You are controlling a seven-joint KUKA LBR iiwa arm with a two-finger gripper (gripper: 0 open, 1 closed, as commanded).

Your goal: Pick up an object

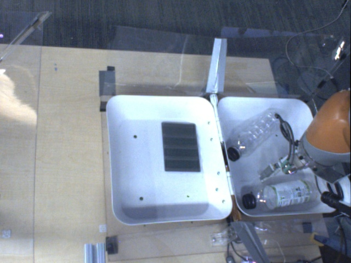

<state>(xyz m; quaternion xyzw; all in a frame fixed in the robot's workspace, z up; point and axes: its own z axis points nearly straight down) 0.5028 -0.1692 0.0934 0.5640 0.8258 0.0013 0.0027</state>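
In the right bin (pixel 241 106), the gripper (pixel 276 169) sits low between two clear plastic bottles; can't tell if its jaws are open or shut, too small and cluttered w/ cables. Lower bottle (pixel 279 195) lies on its side near the front wall, black cap pointing left, greenish label. Upper bottle (pixel 253 133) lies tilted, cap down-left, just beside the divider. Left bin (pixel 126 158) holds a dark ribbed flat pad (pixel 181 147) at centre. Arm (pixel 332 127) comes in from the right, orange band over the bin's right edge.
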